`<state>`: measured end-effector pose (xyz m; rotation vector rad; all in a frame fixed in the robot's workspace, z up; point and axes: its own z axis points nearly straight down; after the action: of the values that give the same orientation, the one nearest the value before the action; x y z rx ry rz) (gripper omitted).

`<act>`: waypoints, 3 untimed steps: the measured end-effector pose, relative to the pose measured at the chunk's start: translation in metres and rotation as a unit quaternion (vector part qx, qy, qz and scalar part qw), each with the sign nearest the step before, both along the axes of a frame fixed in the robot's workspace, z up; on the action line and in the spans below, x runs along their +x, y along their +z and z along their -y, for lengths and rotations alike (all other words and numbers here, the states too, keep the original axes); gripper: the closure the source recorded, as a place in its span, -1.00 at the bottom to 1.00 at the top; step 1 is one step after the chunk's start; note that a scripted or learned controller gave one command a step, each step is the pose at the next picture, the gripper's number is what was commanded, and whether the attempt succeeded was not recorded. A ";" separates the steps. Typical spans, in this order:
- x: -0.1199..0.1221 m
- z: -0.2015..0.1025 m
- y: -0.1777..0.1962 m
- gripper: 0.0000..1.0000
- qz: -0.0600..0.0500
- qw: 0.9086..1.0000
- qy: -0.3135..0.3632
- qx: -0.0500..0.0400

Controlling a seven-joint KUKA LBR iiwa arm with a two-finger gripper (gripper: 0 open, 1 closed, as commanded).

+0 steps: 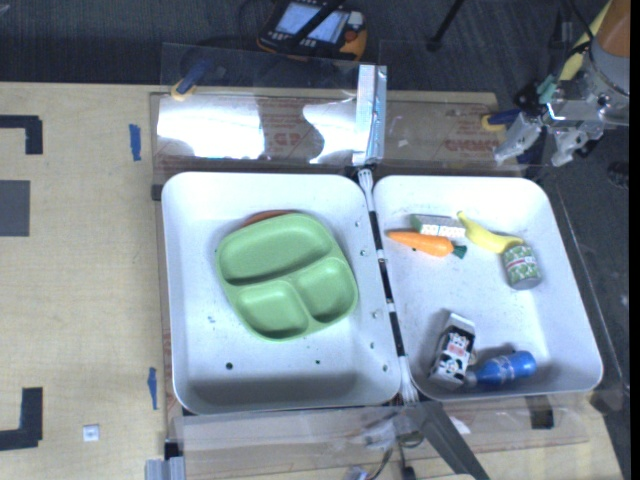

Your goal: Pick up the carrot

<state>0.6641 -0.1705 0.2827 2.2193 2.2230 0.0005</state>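
Observation:
The carrot (420, 242) is orange with a green stub at its right end. It lies flat in the far left part of the right bin (570, 298), close to the divider between the two bins. My gripper (545, 146) hangs beyond the right bin's far right corner, well away from the carrot and above the bench edge. Its two fingers stand apart, open, with nothing between them.
A small grey packet (437, 225) touches the carrot's far side, and a yellow banana (485, 233) and a green can (520, 265) lie to its right. A small carton (455, 353) and a blue bottle (505, 368) sit near the front. The left bin (190, 348) holds a green divided plate (288, 273).

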 end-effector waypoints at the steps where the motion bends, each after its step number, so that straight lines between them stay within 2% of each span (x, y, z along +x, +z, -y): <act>1: 0.003 -0.009 -0.062 -1.00 0.000 1.000 0.011 0.000; 2: 0.005 -0.010 -0.051 1.00 0.002 1.000 0.012 -0.002; 3: 0.005 -0.010 -0.051 -1.00 0.002 1.000 0.013 -0.002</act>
<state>0.6686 -0.1604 0.2318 2.1881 2.2473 0.0009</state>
